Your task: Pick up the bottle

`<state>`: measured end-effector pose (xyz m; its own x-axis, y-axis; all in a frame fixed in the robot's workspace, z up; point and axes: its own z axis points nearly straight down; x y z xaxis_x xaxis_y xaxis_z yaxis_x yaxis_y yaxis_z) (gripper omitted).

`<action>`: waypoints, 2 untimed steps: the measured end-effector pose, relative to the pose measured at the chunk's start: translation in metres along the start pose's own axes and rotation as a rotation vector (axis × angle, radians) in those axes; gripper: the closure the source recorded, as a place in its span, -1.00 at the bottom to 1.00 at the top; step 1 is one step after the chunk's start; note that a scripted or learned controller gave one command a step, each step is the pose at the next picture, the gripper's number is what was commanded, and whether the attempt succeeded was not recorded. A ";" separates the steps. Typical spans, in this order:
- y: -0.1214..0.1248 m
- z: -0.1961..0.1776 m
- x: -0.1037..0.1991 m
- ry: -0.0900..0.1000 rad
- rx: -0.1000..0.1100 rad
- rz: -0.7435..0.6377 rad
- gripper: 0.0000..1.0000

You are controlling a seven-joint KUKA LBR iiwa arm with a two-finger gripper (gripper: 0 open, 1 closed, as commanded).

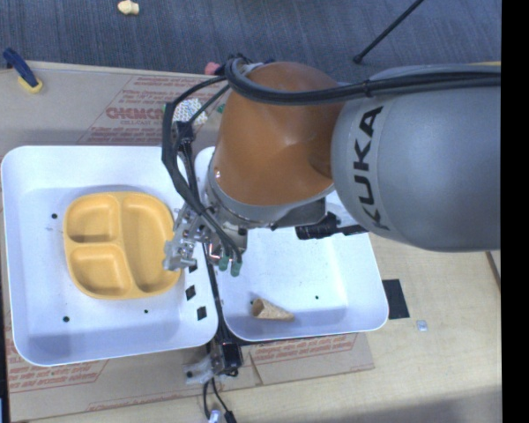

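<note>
Two bins (35, 324) meet just beneath the claw (201, 252) (clenched or released, I cannot tell), with the yellow tray (115, 241) just beside it, and the bottle's bearing from it is hidden, likely under the arm (406, 174).

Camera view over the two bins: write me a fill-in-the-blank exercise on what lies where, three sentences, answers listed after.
1. The yellow divided plate lies in the ____ bin.
2. The small tan piece lies in the ____ bin.
3. The plate has ____ compartments.
4. The hand hangs over the ____ between the two bins.

Missing words: left; right; three; divide
</note>
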<state>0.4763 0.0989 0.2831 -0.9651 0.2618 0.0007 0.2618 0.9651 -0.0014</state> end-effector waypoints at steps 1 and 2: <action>0.097 0.030 0.027 -0.001 0.000 -0.309 1.00; 0.032 0.005 0.000 -0.003 0.000 -0.286 1.00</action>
<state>0.4849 0.1301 0.2778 -0.9998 -0.0207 -0.0018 -0.0207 0.9998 -0.0016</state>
